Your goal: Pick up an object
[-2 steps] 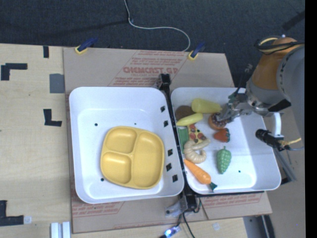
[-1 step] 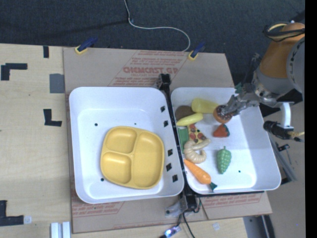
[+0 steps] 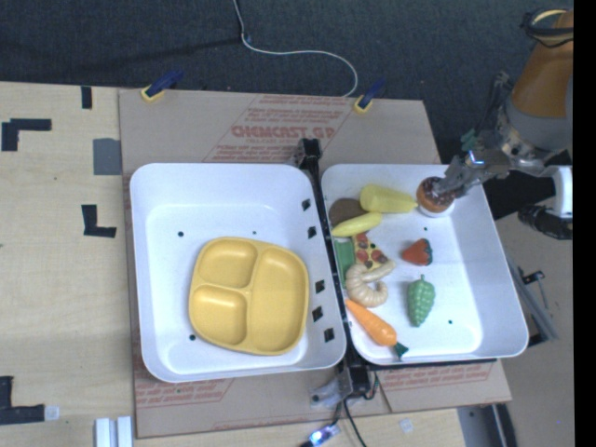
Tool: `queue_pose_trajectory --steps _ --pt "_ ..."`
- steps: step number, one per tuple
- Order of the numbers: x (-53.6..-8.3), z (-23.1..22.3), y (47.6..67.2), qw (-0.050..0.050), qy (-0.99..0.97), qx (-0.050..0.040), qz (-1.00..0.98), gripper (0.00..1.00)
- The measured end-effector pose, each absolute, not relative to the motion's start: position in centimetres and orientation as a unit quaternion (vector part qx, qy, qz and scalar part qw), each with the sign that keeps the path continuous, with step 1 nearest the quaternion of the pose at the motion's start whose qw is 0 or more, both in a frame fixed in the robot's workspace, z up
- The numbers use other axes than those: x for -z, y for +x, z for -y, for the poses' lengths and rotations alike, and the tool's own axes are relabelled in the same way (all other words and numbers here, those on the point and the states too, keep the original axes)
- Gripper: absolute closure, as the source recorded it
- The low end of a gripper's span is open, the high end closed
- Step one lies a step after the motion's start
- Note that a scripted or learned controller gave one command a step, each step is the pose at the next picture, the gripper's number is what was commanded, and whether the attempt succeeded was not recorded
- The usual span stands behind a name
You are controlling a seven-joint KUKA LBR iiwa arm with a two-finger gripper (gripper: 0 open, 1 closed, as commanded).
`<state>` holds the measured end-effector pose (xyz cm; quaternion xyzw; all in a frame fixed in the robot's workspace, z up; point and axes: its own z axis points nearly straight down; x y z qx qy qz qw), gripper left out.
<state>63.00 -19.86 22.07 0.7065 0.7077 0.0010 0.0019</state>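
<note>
The claw point(image 3: 445, 187), whose grip I cannot make out, sits at the right white plastic bin's point(image 3: 494, 250) far edge, touching a small round brown-and-white toy point(image 3: 432, 196), with a yellow toy pepper point(image 3: 386, 198) just beside it toward the divided yellow plate point(image 3: 249, 294).

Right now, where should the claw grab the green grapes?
Probably across the wide middle of the grapes, coming straight down. The bunch lies flat, pointing up and down the bin, with bare white floor on both long sides, so fingers could fit there.
</note>
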Motion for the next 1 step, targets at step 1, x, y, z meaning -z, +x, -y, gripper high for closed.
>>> queue_pose_trajectory --steps 1 --pt "-22.44 19.80 63.04 0.000 0.707 -0.0001 -0.708 1.00"
